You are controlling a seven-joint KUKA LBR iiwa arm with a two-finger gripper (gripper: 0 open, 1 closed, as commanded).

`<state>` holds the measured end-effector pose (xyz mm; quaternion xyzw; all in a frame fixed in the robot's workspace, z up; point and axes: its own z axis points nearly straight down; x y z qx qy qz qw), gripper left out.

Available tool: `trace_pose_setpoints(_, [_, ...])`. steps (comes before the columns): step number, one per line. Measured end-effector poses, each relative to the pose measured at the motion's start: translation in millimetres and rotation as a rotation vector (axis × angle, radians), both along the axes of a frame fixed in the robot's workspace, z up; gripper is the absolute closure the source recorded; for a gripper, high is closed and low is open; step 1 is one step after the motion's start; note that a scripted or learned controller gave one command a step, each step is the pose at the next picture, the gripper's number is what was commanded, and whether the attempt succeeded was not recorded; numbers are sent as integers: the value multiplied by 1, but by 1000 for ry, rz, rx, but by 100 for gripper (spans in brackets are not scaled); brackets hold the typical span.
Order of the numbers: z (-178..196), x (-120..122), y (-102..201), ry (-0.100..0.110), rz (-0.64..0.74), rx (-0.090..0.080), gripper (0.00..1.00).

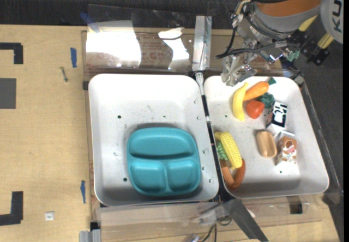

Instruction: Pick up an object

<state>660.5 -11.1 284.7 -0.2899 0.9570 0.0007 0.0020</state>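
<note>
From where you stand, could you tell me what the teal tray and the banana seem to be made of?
The teal tray looks like moulded plastic: uniform colour, soft sheen, rounded compartment ridges. The banana seems a plastic toy, judging by its even yellow and smooth, slightly glossy skin, though that is uncertain.

We read only the letters "KU" in dark print on the grey arm casing (337,9) at the top right corner. The small black-and-white packet (279,115) bears markings too small to read.
</note>
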Motion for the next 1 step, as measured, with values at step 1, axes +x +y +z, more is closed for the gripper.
trace_pose_setpoints(1, [-22, -3, 13, -1, 151, -1, 100])
